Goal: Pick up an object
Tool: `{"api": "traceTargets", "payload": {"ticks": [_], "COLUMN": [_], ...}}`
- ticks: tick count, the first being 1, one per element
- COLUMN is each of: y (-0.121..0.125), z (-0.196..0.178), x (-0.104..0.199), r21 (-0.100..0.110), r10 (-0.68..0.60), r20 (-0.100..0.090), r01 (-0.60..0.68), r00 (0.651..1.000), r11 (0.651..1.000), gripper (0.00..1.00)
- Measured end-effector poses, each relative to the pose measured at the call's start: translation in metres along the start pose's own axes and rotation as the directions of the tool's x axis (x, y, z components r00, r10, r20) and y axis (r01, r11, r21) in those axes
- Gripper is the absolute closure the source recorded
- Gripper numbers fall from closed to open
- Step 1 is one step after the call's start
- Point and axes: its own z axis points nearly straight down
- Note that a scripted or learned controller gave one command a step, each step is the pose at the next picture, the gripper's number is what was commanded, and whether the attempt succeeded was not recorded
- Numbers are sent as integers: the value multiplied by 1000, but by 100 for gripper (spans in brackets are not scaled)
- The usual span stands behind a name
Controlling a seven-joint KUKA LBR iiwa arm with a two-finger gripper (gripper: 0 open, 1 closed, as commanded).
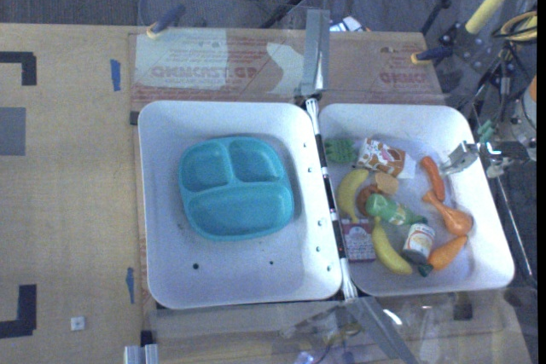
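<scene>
Camera view is looking down on two shallow white bins sitting side by side. The left white bin (pixel 162 268) is holding a blue plastic plate with three sections (pixel 236 187). The right white bin (pixel 490 256) is holding a pile of small toy food. That pile is where the things to pick are waiting.

The picking looks like it is only starting. Nothing is being lifted, and all the toys are lying in the bin.

The small metal gripper (pixel 461 156) is hanging at the right side of the right bin, near its far corner. The rest of the arm is mostly hidden among dark cables at the right edge. Whether the gripper is spread or pinched is too small and blurry to tell. It is not grasping any toy.

Just beside it is lying a thin orange toy carrot (pixel 433 177). A fat orange toy gourd (pixel 454 218) is lying a bit nearer, close to the right wall. Two yellow toy bananas (pixel 351 192) and (pixel 388 250) are lying toward the middle, with a little jar (pixel 418 240) between them and the gourd.

Next, the gripper probably needs to go down over one toy. The carrot looks closest. The toys are crowded, so it could bump a neighbour.
</scene>
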Motion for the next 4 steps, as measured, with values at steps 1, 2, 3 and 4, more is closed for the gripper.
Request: {"api": "traceTargets", "payload": {"ticks": [1,2,3,4], "y": [31,32,93,112], "z": [108,98,-14,-20], "x": [10,10,56,60], "r21": [-4,-5,-2,-4], "r10": [19,19,49,256], "r20": [-2,0,2,2], "r01": [-19,-19,-49,-256], "r00": [1000,1000,999,967], "r11": [1000,1000,999,967], "gripper": [0,100,100,100]}}
